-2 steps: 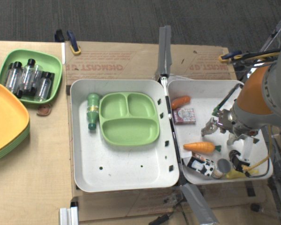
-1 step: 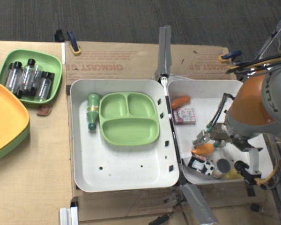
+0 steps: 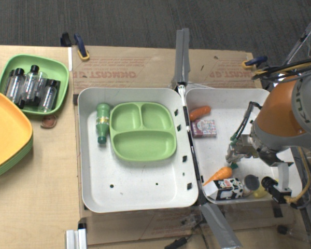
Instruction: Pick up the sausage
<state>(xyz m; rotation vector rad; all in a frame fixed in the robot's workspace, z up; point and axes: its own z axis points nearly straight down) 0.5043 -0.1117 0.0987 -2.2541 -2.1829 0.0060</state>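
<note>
Nearest: milk carton (image 3: 229, 189) and carrot (image 3: 218, 175), right bin (image 3: 217, 93). Sausage (image 3: 199, 112) lies far-left there, long axis left-right, up-left of gripper (image 3: 233, 154); fingers' state: cannot tell.

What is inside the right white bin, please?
The right bin holds the sausage, a pink packet, a carrot and a small carton. The arm covers its right part.

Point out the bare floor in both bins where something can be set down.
Left bin: a broad bare strip runs along the near side, below the green divided plate; a narrow strip lies left of the green bottle. Right bin: a bare patch right of the sausage and pink packet. The near end is crowded: carrot, carton, tool.
</note>
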